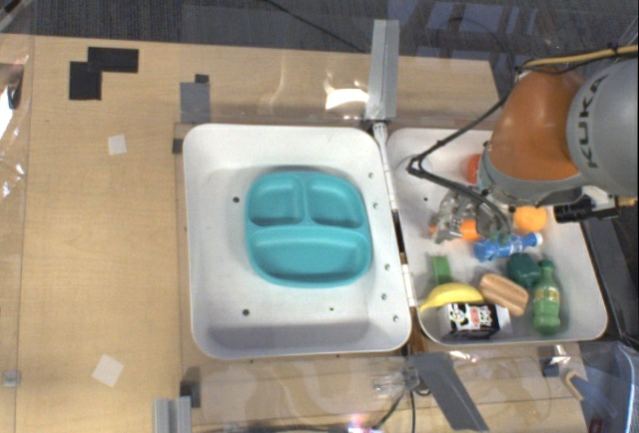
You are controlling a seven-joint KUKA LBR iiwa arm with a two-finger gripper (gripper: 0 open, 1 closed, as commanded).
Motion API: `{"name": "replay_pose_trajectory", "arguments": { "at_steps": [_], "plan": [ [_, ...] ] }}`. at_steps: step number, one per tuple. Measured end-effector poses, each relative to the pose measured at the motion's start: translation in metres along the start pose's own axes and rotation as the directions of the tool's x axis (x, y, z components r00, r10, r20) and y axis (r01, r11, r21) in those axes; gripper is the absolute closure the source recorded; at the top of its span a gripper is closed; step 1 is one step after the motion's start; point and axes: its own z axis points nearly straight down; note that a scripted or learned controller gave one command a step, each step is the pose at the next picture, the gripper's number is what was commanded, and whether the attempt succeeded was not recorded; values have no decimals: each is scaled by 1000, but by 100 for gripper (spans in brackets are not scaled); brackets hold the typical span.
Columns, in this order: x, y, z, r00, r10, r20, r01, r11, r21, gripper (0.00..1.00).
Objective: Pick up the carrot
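Observation:
In the right bin point(596, 321), my gripper point(461, 219) hangs low over the bin's left middle, under the grey and orange wrist point(534, 137). A small orange piece, which looks like the carrot point(466, 232), shows right at the gripper's tip, touching or just under it. The arm hides most of it. Another orange bit point(473, 166) peeks out from behind the wrist further back; I cannot tell what it is.
Around the gripper lie an orange ball point(530, 217), a blue toy point(505, 245), a green block point(440, 268), a banana point(450, 296), a bread roll point(503, 291), a green bottle point(546, 297) and a small carton point(471, 319). The left bin point(210, 321) holds a teal divided plate point(305, 243).

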Motion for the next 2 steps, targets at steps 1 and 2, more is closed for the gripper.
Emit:
{"name": "replay_pose_trajectory", "arguments": {
  "at_steps": [1, 2],
  "plan": [
    [21, -13, 0, 913, 408, 3, -408, 913, -1, 0],
    [18, -11, -13, 916, 402, 13, -402, 916, -7, 100]
  ]
}}
